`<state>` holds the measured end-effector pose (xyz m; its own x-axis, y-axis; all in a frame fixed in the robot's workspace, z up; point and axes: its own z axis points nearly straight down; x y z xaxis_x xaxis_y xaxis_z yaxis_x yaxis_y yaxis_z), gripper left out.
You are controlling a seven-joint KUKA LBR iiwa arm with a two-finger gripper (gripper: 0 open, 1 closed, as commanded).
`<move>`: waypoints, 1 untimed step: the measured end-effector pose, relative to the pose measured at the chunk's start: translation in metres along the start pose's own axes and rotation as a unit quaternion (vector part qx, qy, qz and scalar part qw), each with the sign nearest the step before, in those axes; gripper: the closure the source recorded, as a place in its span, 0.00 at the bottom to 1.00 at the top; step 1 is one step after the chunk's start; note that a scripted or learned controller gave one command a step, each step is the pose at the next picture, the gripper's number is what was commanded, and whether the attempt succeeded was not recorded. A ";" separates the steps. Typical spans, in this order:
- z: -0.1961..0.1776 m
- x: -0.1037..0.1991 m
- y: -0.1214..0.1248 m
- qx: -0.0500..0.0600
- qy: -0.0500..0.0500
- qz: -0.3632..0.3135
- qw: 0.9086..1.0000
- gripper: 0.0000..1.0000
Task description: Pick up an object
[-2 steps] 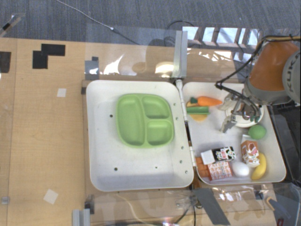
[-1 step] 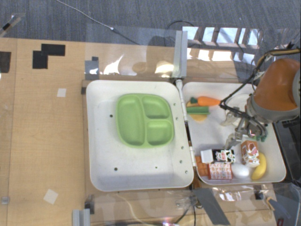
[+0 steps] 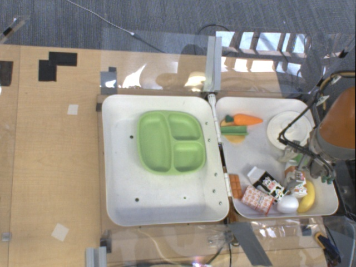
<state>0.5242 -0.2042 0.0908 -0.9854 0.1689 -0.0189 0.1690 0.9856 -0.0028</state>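
The right bin [image 3: 253, 154] holds a toy carrot [image 3: 245, 119] over a green piece [image 3: 234, 130] at the back, and a small white plate [image 3: 285, 128] beside them. Along the front lie a brown chocolate bar [image 3: 236, 186], a red patterned box [image 3: 257, 199], a black-and-white box [image 3: 271, 185], a white egg [image 3: 287, 204] and a banana [image 3: 307, 198]. My gripper [image 3: 296, 176] hangs low at the bin's right side, just above a small red-and-white object [image 3: 300, 184] between the black-and-white box and the banana. The wrist hides its tips.
The left bin [image 3: 117, 166] bears a green divided plate [image 3: 171, 141]. A raised divider [image 3: 218, 149] separates the two bins. The arm's orange band [image 3: 339, 124] looms over the right bin's far right corner, with cables crossing the white plate.
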 end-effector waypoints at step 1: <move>0.003 -0.074 0.082 -0.003 0.001 0.006 1.000 0.00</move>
<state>0.6114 -0.1365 0.0894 -0.9836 0.1798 -0.0170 0.1797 0.9837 0.0044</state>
